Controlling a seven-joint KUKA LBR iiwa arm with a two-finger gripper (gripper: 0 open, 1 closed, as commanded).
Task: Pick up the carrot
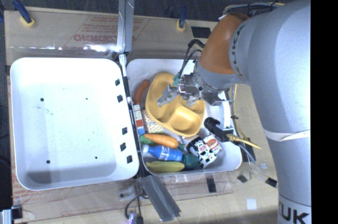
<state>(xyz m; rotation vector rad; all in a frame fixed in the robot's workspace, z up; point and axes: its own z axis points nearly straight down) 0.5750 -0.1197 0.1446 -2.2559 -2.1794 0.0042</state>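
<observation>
Carrot (161, 140) lies in the right bin (232, 162), near its left wall, just below a yellow bowl (182, 117) and just above a blue bottle (163, 153). A yellow banana (165, 166) sits along the bin's near edge, with a black-and-white spotted toy (205, 150) to its right. The gripper (179, 90) hovers over the yellow bowl's upper rim, apart from the carrot; whether it is released or clenched, I cannot tell. The left bin (63, 117) sits beside it on the tabletop (63, 27).
</observation>
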